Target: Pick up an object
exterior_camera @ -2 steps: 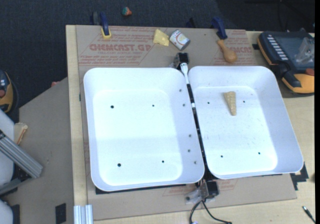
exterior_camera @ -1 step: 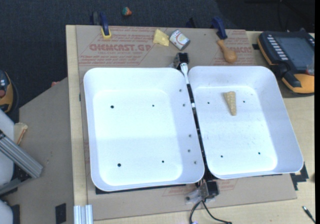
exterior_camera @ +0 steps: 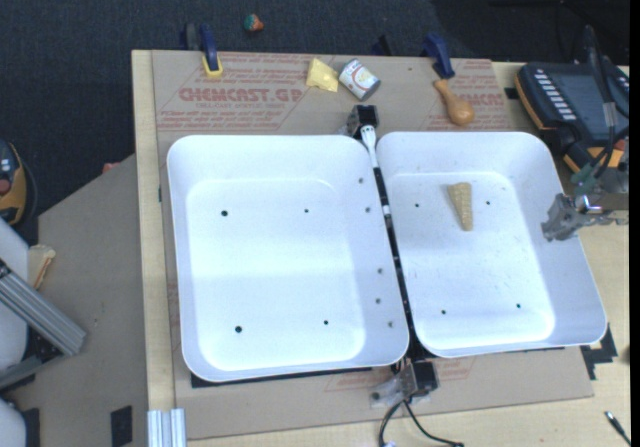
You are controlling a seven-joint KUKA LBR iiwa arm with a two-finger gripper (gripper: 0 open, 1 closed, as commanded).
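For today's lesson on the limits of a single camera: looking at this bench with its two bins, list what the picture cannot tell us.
- Gripper, camera view: small and blurred at the right bin's edge; its state is unreadable.
- Arm: cut off by the right edge.
- Cone-shaped object: too small to identify.
- Small items above the bins, such as the yellow piece: too small to name.

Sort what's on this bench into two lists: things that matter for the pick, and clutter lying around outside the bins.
For the job:
- tan cone-shaped object lying in the right white bin
- gripper at that bin's right rim

Lying about, behind the bins:
- yellow wedge-shaped block
- small white and grey box
- orange-brown wooden pear-shaped piece
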